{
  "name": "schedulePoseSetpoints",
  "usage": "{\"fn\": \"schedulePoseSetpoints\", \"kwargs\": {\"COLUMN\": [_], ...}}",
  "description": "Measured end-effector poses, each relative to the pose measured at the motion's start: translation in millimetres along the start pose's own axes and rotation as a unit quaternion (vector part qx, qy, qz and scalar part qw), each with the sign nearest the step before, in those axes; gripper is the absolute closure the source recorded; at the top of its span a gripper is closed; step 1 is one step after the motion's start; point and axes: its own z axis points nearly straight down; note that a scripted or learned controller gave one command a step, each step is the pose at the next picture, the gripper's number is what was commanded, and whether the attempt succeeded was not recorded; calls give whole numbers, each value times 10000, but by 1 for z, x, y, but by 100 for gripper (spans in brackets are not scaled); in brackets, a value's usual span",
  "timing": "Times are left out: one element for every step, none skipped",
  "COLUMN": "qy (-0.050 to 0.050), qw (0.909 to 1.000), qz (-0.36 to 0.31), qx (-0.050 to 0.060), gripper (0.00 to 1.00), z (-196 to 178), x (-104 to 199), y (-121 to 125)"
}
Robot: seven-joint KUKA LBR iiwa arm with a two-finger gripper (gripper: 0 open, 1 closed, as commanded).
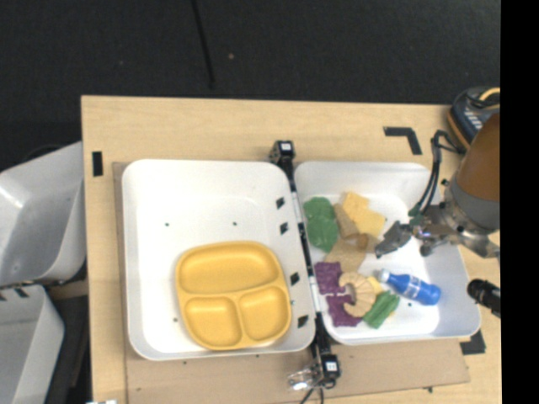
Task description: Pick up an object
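The camera view looks down at a slant on a wooden surface (210, 124) carrying two shallow white bins side by side. The left bin (168, 192) holds a yellow divided tray (233, 294). The right bin (396, 178) holds a loose pile: a green toy (320, 221) at ten o'clock, a yellow block (362, 213) at twelve, purple pieces (333, 291) at seven, and a blue bottle (410, 287) at five. The arm (477, 175) enters from three o'clock. Its tool (404, 239) hovers over the bin's middle, just above the bottle; whether its fingers are spread or pressed together cannot be told, and nothing visibly sits between them. The pick looks not yet made: every object lies in the bin.
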Motion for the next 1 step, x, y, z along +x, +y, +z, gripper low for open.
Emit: {"fn": "schedulePoseSetpoints", "kwargs": {"qy": [-9], "qw": [10000], "qz": [-34], "qx": [-89], "gripper": [0], "z": [-156], "x": [48], "y": [-18]}}
